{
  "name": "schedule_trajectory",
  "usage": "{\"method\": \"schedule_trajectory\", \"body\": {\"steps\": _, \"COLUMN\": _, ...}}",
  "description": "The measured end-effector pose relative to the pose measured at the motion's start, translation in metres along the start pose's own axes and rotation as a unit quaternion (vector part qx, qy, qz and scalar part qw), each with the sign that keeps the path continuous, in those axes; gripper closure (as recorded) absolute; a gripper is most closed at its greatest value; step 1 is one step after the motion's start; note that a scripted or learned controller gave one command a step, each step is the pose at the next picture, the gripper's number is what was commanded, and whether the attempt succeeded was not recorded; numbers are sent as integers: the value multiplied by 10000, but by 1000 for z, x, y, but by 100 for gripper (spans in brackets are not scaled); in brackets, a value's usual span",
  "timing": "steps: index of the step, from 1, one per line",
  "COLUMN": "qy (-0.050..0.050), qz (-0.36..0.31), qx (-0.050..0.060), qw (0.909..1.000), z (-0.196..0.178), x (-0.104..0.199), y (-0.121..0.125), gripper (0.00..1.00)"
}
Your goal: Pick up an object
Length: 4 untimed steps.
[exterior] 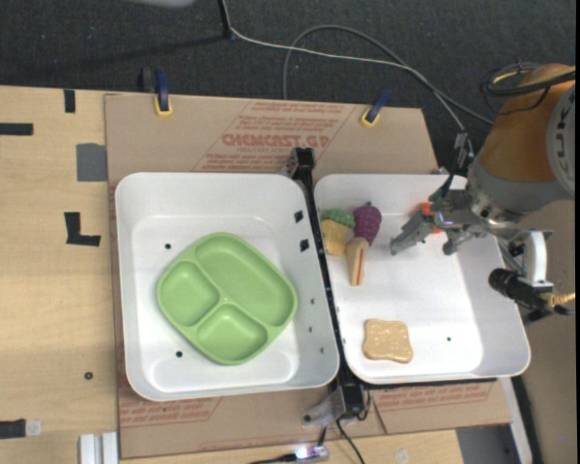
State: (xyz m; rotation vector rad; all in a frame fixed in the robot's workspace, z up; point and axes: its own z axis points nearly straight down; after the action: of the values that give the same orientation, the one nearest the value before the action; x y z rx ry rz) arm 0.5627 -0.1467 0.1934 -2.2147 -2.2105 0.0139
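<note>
Toy foods — purple grapes, a hot dog, bread slice — lie in the right bin; the gripper hovers at frame right, fingers spread, empty.

Both bins look like smooth white plastic; the green plate is matt plastic. Cardboard lies matt beneath, on a wood-look bench.

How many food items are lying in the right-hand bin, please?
4: purple grapes, a yellow piece beside them, an ice-cream cone just below, and toast near the front. Others may hide behind these.
</note>
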Motion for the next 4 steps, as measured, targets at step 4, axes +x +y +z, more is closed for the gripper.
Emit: {"method": "schedule_trajectory", "body": {"steps": 4, "qy": -19, "qz": -17, "qx": -72, "qw": 10000, "z": 108, "x": 4, "y": 10, "gripper": 0}}
